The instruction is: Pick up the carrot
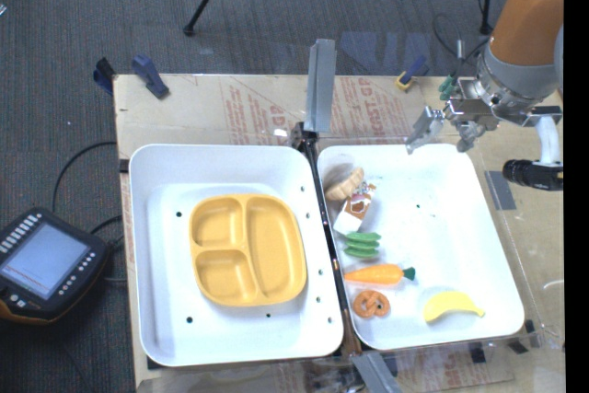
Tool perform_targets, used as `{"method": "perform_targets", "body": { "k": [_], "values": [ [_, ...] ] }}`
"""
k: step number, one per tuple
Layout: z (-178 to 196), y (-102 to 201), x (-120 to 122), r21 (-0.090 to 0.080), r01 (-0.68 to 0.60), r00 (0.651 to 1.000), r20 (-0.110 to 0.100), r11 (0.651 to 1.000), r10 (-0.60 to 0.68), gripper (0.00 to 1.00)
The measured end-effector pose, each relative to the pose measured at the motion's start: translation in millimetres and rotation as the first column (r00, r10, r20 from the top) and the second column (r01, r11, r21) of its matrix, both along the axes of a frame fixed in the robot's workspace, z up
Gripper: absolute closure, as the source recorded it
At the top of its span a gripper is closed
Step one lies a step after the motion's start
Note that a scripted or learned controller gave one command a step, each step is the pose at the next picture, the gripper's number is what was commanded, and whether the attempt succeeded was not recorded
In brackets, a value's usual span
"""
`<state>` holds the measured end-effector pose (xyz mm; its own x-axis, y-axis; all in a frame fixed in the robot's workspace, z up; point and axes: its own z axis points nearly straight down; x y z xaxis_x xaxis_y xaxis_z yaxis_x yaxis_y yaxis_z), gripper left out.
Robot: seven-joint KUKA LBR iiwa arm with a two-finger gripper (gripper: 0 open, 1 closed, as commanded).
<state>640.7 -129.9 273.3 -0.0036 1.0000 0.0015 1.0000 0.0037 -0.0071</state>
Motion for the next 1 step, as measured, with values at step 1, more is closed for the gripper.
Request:
{"method": "perform_targets", "body": {
  "k": [1],
  "values": [
    [-106.5,26.8,-78.8,0.000,0.100,0.995,-0.012,0.995,-0.100,0.00]
  ]
}}
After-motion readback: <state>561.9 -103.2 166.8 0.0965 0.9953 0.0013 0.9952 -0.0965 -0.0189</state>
